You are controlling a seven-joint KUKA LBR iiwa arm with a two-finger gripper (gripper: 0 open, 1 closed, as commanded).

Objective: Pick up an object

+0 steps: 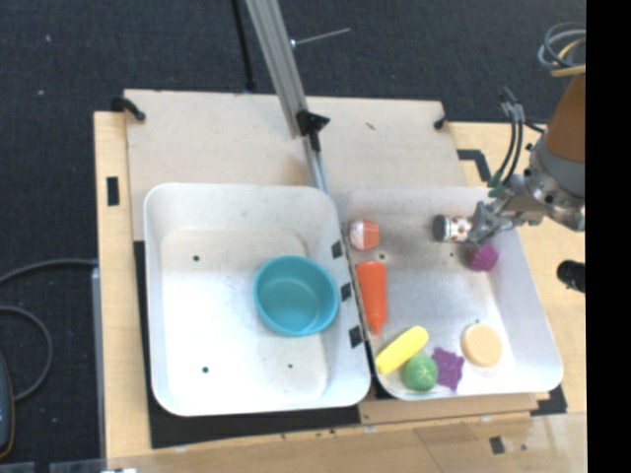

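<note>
**Arm at right bin, hand over small can and purple piece**

Tan surface (227, 136) fills mid frame, dark carpet around it. Two white bins on it: left bin (187, 363) lower left-centre, right bin (523, 313) lower right, edges touching. Metal pole (276, 57) slants from top centre down to the seam between the bins. Arm (567, 136) enters at right edge, orange band up top, cables beside it. Hand (490, 223) sits over upper right part of right bin, just beside a small can (454, 229) lying on its side and just above a purple piece (483, 257); can't tell how far open it is or whether it has hold of anything.

Left bin: teal bowl (296, 296), upright, toward its right side. Right bin: orange carrot (372, 296) along left wall, red-white ball (364, 234) just above it. Bottom of bin: yellow banana-shaped piece (402, 348), tilted; peach round disc (482, 345) to the right; green ball (421, 372) touching the yellow piece; purple star-like piece (450, 367) just beside the green ball.
</note>
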